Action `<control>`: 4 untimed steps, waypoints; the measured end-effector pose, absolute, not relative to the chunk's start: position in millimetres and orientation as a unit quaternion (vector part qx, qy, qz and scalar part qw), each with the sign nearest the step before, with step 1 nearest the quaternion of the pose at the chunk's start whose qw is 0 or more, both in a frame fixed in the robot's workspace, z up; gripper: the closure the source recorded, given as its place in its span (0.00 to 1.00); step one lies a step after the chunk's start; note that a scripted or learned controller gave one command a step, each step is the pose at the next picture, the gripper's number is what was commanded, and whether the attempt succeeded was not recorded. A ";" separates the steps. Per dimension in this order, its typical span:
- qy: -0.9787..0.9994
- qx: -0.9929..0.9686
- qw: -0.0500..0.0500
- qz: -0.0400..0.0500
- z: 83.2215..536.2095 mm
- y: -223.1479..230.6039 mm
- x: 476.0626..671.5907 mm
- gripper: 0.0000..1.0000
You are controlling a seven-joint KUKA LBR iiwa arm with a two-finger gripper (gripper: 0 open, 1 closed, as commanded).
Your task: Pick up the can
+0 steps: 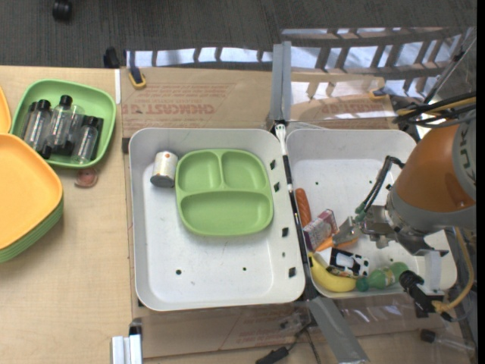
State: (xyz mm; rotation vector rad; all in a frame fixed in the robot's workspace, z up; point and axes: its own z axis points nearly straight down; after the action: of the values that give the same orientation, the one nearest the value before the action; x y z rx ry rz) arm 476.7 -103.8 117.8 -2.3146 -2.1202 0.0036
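The can, a small silver-grey cylinder, lies on its side in the left bin, close to the bin's left wall and touching the left edge of a green divided plate. My gripper is low in the right bin, far to the right of the can and beyond the wall between the bins. It hangs over a cluster of small objects, just right of a pink box. The arm's orange band rises behind it.
In the right bin lie a red-orange stick, an orange piece, a banana, a black-and-white item and a green bottle. Left of the bins stand a green tray of vials and stacked orange plates.
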 end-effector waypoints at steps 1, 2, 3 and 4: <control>-0.660 -0.751 0.001 0.002 90.4 -95.2 508.3 0.00; -0.616 -0.788 0.001 0.001 90.7 -93.8 477.0 0.00; -0.652 -0.759 0.001 0.001 90.7 -94.5 509.4 0.00; -0.741 -0.671 0.000 0.001 149.4 -124.8 514.9 0.00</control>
State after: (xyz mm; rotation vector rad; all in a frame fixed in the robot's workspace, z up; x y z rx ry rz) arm 514.9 -124.8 149.4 -2.1095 -2.3285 0.0030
